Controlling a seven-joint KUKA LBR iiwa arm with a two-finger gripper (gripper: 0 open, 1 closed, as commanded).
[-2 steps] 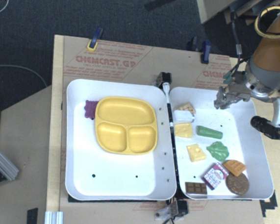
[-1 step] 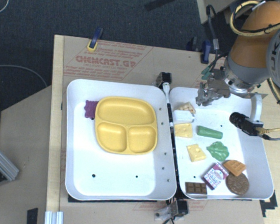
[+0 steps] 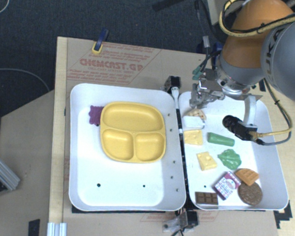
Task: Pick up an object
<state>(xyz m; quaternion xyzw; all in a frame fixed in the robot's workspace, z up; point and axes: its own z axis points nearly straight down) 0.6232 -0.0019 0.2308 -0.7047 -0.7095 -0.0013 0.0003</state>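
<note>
Objects in right bin (image 3: 272, 119), gripper (image 3: 200, 100) over its back-left corner.
You've got the gripper just above a small tan piece (image 3: 195, 114); can't tell how far it's open or if it grips anything. Cheese wedges (image 3: 193, 137), green bar (image 3: 221, 139), leafy green (image 3: 229, 159), cookie (image 3: 250, 193) lie nearer the front. Left bin (image 3: 78, 134) holds a yellow tray (image 3: 133, 130).

Two bins sit side by side on the bench (image 3: 58, 132). The left bin (image 3: 79, 176) holds a tray (image 3: 133, 130) with a scrap (image 3: 94, 114) touching its left edge. The right bin (image 3: 272, 168) holds small pieces (spread from back to front), a bar (image 3: 206, 199) nearest the front.
</note>
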